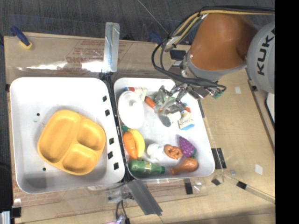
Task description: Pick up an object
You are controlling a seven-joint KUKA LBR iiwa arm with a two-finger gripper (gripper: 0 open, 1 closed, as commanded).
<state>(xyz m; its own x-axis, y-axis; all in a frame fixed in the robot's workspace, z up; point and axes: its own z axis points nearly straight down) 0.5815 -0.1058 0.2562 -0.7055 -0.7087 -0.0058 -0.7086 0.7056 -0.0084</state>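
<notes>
- Two shallow white bins sit side by side on the desk: the left bin (pixel 18 125) and the right bin (pixel 205 148).
- One yellow divided plate (pixel 71 141) lies in the left bin, with three compartments, and nothing else lies there with it.
- One white bowl-like dish (pixel 130 108) lies at the 9 o'clock side of the right bin.
- One carrot (pixel 129 145) and one banana (pixel 138 142) lie touching, just below the dish.
- One green bottle (pixel 145 167) lies on its side at 6 o'clock, along the bin's near wall.
- One pretzel (pixel 172 151), one bunch of purple grapes (pixel 187 146) and one brown drumstick (pixel 185 165) cluster toward 5 o'clock.
- One small white carton (pixel 186 122) lies near 3 o'clock.
- One grey arm with an orange band (pixel 219 41) reaches in from 2 o'clock.
- One gripper (pixel 167 104) hangs low over the bin's 12 o'clock area, above small items including an orange piece (pixel 150 101) and just beside the carton; how far the jaws stand apart, and whether anything lies between them, cannot be told from this view.
</notes>
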